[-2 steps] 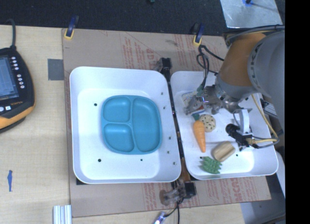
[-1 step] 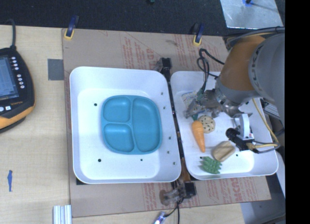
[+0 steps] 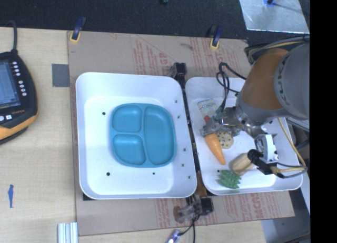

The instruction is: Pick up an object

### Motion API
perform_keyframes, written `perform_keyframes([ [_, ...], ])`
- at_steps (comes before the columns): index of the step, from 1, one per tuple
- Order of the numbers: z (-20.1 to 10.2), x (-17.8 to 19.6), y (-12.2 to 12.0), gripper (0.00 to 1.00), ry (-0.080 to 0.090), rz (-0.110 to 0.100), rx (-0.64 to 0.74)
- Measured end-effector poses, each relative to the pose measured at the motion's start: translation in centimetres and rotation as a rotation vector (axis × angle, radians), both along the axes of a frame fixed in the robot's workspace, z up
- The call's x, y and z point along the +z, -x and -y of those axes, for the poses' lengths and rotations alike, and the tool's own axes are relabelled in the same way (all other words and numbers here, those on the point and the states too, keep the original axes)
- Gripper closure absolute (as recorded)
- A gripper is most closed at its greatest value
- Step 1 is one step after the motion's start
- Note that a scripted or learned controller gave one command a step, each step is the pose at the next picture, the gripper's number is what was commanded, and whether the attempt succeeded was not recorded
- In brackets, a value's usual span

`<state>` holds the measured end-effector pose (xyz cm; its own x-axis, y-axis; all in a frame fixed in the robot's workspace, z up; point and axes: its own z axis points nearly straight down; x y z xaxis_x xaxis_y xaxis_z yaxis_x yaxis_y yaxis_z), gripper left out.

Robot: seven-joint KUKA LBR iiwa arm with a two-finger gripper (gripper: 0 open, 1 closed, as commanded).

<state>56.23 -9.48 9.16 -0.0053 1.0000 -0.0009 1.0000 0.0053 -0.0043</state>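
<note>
- Near edge of the right bin: one green leafy toy and one tan bread-like piece are seen.
- Middle of that bin: one toy carrot lies touching one speckled cookie; either is judged a fair target.
- The gripper hangs just above the carrot's top; whether it is wide or narrow cannot be told.
- A clean pick is judged to need centring over one item, clear of its neighbour.
- Far part: one white packet.
- Left bin: one blue divided plate.
</note>
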Motion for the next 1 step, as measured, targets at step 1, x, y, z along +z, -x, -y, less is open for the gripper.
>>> perform_keyframes([
  [1,0.06,0.02,3.21,0.0,0.0,0.001,0.0],
])
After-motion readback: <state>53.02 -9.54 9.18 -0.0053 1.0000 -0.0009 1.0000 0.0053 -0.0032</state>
